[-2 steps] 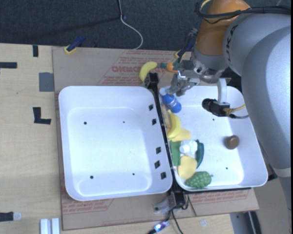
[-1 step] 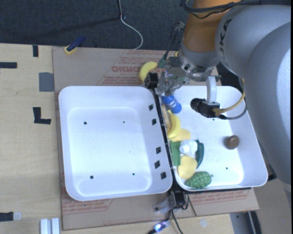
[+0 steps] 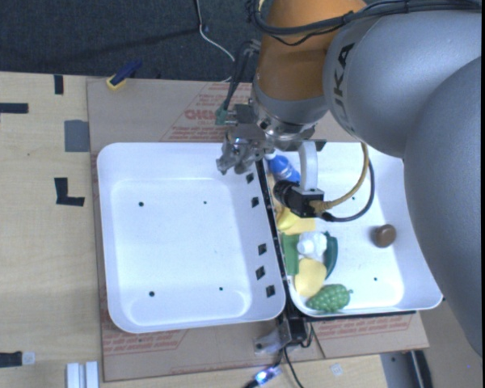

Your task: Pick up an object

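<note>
Yellow stuff is piled along the left wall of the right bin (image 3: 404, 293): a yellow toy (image 3: 309, 275) lying lengthwise down that wall, with a green bumpy piece (image 3: 330, 297) at its near end and a brown ball (image 3: 383, 235) well apart. The claw (image 3: 241, 153) sits over the divider at the far end; how it's set, I can't tell.
</note>
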